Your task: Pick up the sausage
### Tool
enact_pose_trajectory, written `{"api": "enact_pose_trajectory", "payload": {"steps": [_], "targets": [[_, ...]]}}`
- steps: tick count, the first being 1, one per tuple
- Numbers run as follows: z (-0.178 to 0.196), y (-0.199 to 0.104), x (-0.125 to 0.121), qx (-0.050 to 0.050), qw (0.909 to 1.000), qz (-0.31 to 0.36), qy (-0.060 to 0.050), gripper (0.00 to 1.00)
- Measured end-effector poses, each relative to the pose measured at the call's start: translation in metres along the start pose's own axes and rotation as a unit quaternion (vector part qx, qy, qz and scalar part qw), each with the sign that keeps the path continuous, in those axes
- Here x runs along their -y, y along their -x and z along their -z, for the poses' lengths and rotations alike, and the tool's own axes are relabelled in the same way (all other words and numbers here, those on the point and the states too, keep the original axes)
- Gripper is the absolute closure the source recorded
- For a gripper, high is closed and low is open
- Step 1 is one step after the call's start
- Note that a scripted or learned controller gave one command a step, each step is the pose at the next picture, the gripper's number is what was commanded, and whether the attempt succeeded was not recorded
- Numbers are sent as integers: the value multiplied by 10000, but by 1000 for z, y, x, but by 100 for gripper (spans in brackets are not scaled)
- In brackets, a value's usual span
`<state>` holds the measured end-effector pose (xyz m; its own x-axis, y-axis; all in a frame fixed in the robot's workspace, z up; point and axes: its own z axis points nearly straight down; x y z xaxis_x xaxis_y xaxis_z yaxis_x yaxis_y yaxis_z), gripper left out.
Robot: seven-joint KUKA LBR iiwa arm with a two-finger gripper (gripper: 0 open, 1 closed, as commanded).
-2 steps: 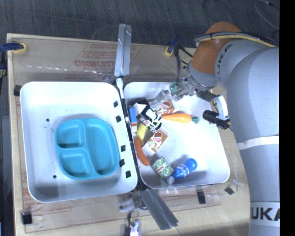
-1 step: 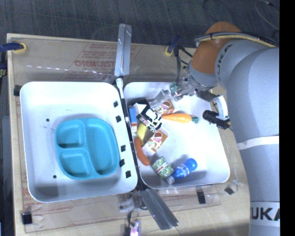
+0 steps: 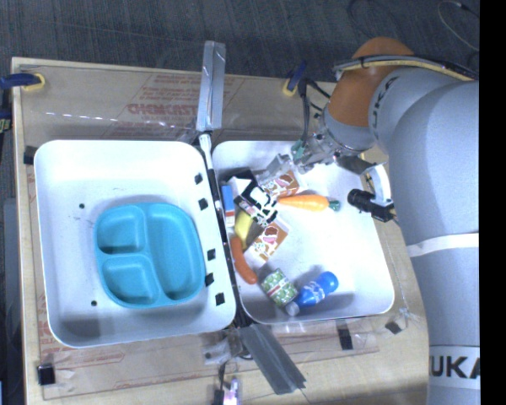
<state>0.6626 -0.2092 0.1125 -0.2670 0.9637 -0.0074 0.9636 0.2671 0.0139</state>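
- Sausage [image 3: 242,261] lay at the right bin's [image 3: 367,260] left wall, slanted, reddish-orange; partly tucked under a packet [image 3: 267,239] and a yellow item [image 3: 244,224]
- Crowded by clutter: green can [image 3: 277,285] just below-right, blue bottle [image 3: 314,290] beside that, carrot [image 3: 304,202] higher up, black-and-white carton [image 3: 259,199] near it
- Gripper [image 3: 288,168] hung at the bin's top, over the carton pile, well apart from sausage; jaws' state could not be told
- Left bin [image 3: 59,192] held a blue tray [image 3: 148,254]
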Motion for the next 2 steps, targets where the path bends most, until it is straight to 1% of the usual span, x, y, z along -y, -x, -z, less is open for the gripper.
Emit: {"api": "enact_pose_trajectory", "payload": {"steps": [2], "targets": [[0, 0, 0, 0, 10000, 0, 0, 0]]}}
